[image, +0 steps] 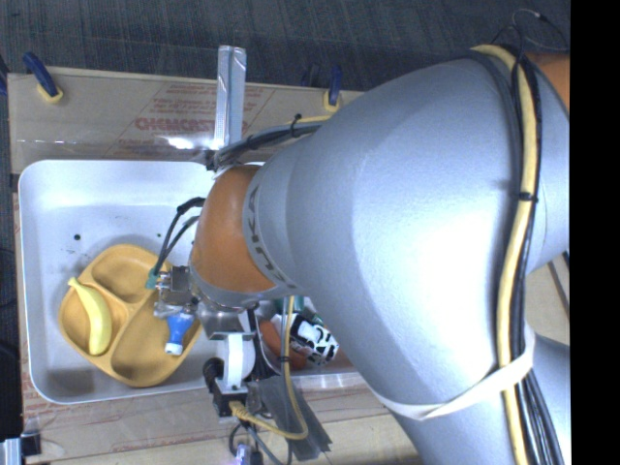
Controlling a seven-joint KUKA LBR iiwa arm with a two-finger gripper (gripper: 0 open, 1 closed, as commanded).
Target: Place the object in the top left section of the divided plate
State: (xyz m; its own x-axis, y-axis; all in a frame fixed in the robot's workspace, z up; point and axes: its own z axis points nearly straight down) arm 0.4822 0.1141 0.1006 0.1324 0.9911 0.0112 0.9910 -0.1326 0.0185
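The gripper (pixel 175 310) is hovering over the right edge of the yellow divided plate (pixel 131 361) — a banana (pixel 89 318) is lying in its left section — open or closed, I can't tell.

The bin (pixel 39 211) is smooth white plastic with a soft gloss, catching glare at its 12 o'clock rim. The yellow plate (pixel 131 264) in it looks like smooth, matt plastic. The arm (pixel 407 221) has a grey, finely grained satin shell, and its orange band (pixel 225 235) is glossier. At the bin's 12 o'clock are brown printed cardboard (pixel 174 114) and a bright metal strip (pixel 232 85). The floor (pixel 291 17) beyond is dark and ribbed.
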